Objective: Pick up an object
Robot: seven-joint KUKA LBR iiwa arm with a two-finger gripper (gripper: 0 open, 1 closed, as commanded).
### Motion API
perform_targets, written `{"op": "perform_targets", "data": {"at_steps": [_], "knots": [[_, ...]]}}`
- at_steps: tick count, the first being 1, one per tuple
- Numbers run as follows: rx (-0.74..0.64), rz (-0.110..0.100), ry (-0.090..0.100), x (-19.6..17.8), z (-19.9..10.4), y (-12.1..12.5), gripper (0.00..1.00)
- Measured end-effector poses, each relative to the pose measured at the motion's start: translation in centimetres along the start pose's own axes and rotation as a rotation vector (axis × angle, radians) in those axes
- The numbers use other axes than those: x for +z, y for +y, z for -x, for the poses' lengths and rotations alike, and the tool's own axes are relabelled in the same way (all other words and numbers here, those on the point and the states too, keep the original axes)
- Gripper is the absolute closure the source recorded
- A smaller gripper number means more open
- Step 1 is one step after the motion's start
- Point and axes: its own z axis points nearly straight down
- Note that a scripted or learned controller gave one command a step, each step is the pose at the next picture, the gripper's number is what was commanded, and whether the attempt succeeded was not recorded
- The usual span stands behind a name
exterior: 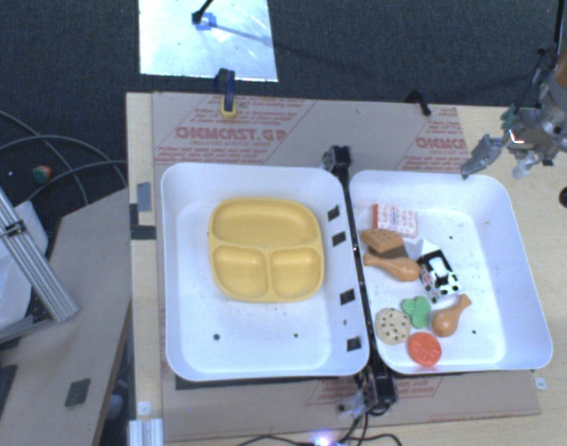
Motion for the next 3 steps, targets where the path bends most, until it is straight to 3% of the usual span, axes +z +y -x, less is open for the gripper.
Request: {"op": "perform_targets", "data": {"at_steps": [1,2,3], "knots": [[-0.001,-0.005,0.001,16.0,1.8,2.2,0.00],[0.005,-0.010,0.003,18.1,1.8,-7.7,0.00],[-0.005,0.011,-0.003,15.3,1.5,1.6,0.00]]}}
